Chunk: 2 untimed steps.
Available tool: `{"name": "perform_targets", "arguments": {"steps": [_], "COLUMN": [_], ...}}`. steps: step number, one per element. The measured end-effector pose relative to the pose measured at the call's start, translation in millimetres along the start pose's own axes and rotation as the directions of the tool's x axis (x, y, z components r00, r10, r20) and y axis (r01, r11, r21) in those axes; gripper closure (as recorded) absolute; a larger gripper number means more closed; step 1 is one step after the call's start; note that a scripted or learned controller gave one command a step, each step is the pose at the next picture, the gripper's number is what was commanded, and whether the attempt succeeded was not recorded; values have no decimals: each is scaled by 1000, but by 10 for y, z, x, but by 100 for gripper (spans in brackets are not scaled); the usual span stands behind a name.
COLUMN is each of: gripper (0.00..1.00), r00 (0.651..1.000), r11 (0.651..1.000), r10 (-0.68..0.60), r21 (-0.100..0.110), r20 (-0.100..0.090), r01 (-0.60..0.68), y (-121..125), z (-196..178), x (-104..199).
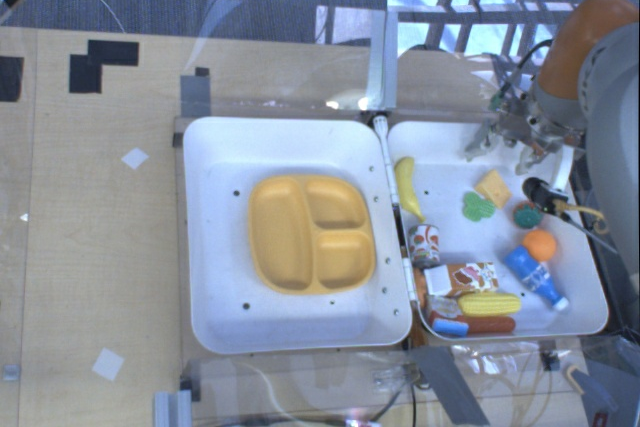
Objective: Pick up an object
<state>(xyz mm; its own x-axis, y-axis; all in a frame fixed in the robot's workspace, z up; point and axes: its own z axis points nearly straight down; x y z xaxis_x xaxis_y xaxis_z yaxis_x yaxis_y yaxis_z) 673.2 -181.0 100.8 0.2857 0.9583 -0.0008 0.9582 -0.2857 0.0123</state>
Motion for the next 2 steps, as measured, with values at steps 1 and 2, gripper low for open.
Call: {"name": "perform_targets", "arguments": {"steps": [1, 2], "gripper": [0, 0], "r00": [969, 994], "r11": [969, 994], "r10": [-248, 109], "r21": [3, 11], "r20": [-2, -1], "r01": [248, -109], "y": [-306, -752], "z": [-483, -400], "x": [-44, 254]}}
